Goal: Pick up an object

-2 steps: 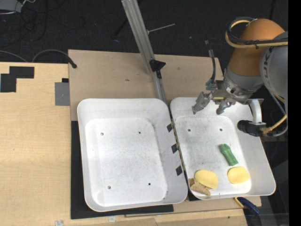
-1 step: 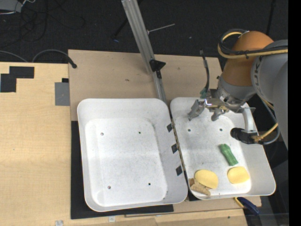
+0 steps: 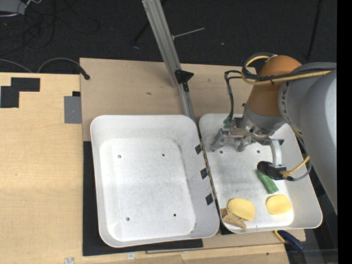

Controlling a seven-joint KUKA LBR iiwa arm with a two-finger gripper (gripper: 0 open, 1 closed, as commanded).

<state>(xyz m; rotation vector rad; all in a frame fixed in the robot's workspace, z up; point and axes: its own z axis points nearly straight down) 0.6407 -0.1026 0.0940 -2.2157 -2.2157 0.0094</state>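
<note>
The gripper [image 3: 235,138] hovers over the right bin's [image 3: 308,220] far end, its fingers apparently spread and holding nothing, well apart from two yellow lumps [image 3: 242,208] and a green stick [image 3: 269,182] near the front.

Arm [image 3: 308,98] cut off at right edge.

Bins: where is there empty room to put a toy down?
The left bin is bare from wall to wall. In the right bin, the middle is free, between the end effector and the yellow pieces. Its near right corner is crowded, with the green thing too.
</note>
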